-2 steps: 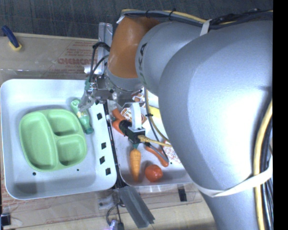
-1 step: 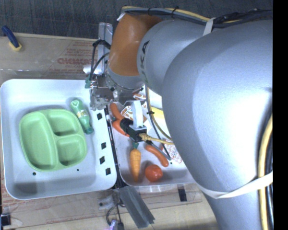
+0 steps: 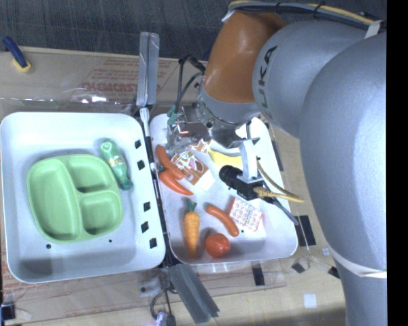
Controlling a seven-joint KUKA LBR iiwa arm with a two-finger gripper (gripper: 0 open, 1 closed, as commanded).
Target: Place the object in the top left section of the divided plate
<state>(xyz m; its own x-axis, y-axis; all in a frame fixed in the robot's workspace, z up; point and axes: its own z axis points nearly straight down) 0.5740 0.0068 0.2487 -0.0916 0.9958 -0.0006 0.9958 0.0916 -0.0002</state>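
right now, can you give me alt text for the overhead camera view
A grey arm with an orange band reaches over the right white bin of toy food, including a carrot and a tomato. In the left white bin, a green bottle lies beside a green divided plate.

Robotics lab: grey arm (image 3: 326,114) over taped bench (image 3: 75,73), white bins (image 3: 13,182), toy food.

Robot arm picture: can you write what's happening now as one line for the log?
arm: above right bin | gripper: low at that bin's top left, grip unclear | green bottle: on divided plate top right edge | carrot: right bin
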